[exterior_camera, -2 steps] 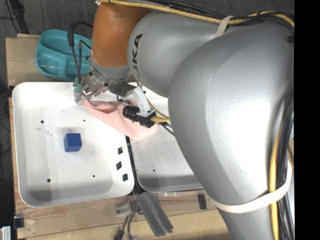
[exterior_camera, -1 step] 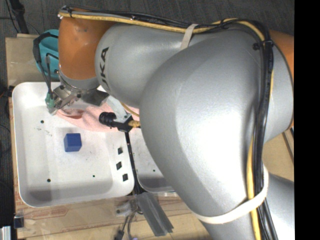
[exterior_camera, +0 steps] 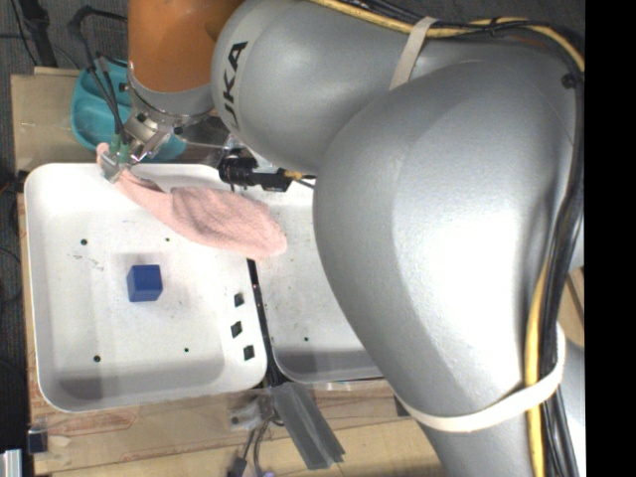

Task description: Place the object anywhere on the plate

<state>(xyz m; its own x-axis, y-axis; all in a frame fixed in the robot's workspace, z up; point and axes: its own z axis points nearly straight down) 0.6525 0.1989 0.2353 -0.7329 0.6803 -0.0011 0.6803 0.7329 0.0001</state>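
A pink cloth point(exterior_camera: 214, 217) stretches from the back left corner of the left bin point(exterior_camera: 45, 266) down toward the divider between the bins. Its upper end is pinched in my gripper point(exterior_camera: 116, 157), which is shut on it just over the bin's back rim. The cloth's lower end rests on the bin floor. A teal plate point(exterior_camera: 91, 107) sits behind the left bin at the top left, right beside the gripper and partly hidden by the orange wrist band point(exterior_camera: 169, 28).
A blue cube point(exterior_camera: 145, 282) lies on the left bin's floor, in front of the cloth. The bulk of the grey arm point(exterior_camera: 437, 217) covers most of the right bin point(exterior_camera: 308, 351). A metal bracket point(exterior_camera: 303, 430) stands at the front edge between the bins.
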